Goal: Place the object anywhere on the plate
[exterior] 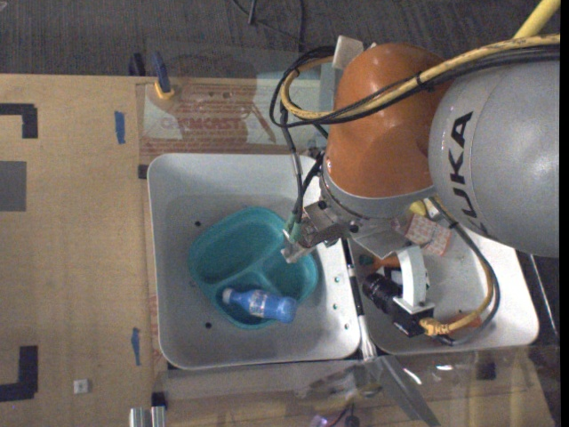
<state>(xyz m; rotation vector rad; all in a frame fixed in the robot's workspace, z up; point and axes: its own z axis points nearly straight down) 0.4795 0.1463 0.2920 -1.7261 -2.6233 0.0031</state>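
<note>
Blue bottle (260, 305) lies on the teal plate (240, 247) in the left bin (178, 265); claw (298, 238) state unclear.

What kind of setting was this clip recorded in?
Most likely a robotics lab bench: a large industrial arm reaches over two white bins set on a cardboard-covered table marked with tape, with loose cables on the floor behind.

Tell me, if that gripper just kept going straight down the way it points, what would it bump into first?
Most likely the teal plate: the gripper hangs over the plate's right-hand part, pointing down into the left bin. The blue bottle lies nearer the plate's front, off that line. Depth is hard to judge from this one slanted view.
</note>
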